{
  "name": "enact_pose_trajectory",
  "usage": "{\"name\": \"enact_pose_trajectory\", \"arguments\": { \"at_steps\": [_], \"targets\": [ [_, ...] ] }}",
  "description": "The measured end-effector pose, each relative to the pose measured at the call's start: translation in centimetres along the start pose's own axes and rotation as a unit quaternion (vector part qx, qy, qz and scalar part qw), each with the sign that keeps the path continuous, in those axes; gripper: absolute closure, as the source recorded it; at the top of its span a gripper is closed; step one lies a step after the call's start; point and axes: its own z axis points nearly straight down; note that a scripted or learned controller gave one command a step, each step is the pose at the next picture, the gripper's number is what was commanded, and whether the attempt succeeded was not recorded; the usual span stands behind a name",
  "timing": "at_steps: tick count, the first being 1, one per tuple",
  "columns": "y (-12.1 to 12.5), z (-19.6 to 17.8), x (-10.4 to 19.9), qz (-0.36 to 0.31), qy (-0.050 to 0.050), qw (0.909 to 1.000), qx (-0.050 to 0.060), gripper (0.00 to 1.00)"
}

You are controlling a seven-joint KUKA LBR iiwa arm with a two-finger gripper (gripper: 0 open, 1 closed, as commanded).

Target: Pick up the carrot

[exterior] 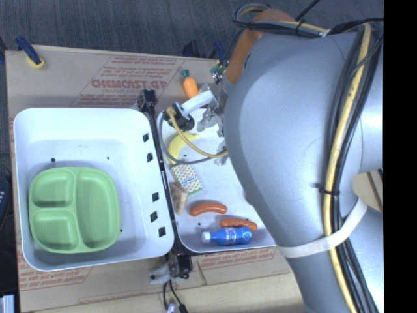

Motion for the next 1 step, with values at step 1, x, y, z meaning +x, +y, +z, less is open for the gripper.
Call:
{"name": "enact_pose_trajectory", "arguments": {
  "at_steps": [1],
  "targets": [
    [-2.64,0.06,-3.35,0.013,-0.001,0.9999,0.000,0.00]
  ]
}}
